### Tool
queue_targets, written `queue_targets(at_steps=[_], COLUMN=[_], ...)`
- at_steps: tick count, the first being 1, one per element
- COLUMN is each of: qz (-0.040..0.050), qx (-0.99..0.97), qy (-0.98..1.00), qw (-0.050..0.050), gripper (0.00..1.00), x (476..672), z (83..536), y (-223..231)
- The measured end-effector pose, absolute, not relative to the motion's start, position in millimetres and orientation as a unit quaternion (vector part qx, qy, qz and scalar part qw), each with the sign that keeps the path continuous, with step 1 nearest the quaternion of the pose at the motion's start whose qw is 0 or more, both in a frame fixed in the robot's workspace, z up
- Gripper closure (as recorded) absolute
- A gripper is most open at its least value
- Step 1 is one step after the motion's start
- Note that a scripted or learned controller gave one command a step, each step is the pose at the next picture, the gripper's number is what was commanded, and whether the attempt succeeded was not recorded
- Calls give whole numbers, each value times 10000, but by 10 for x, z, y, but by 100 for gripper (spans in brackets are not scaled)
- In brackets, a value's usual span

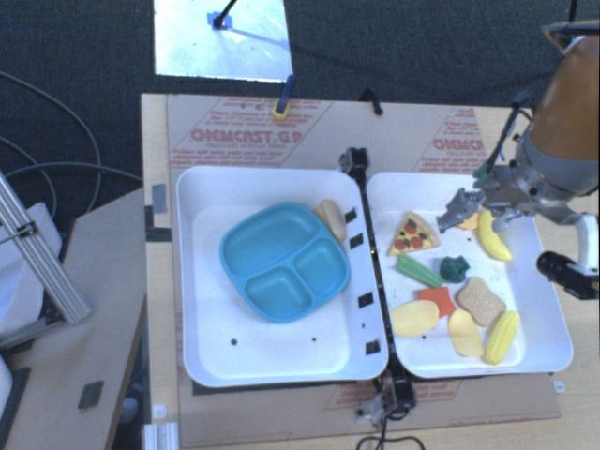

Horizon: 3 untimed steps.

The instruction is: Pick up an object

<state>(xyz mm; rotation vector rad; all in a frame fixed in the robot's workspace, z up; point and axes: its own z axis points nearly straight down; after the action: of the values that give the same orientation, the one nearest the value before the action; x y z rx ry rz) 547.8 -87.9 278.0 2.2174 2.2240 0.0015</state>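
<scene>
My gripper [461,210] hangs over the upper part of the right bin [553,345], reaching in from the right. A pizza slice [412,234] lies just left of and below it, and a yellow banana [494,237] lies just to its right. Lower in that bin are a green stick-shaped vegetable [418,272], a dark green piece [454,268], an orange-red piece [436,300], a slice of bread [480,300], two pale yellow pieces [414,319] [463,334] and a corn cob [502,336]. Nothing shows in the gripper's hold.
The left bin [202,345] holds a blue divided plate [284,261] and a tan piece [330,218] by the divider. A black-clipped ridge [367,270] separates the bins. A shiny sheet [220,26] lies beyond the bench.
</scene>
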Motion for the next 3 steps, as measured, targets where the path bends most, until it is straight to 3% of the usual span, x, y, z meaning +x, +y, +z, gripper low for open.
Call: queue_targets(at_steps=[1,2,3], qz=[-26,17,24], qx=[7074,7044,7059], qy=[7068,7098,7083], qw=[-46,7,22], gripper=[0,0,100], x=[4833,4876,4888], z=[1622,1851,1954], y=[-874,-359,-385])
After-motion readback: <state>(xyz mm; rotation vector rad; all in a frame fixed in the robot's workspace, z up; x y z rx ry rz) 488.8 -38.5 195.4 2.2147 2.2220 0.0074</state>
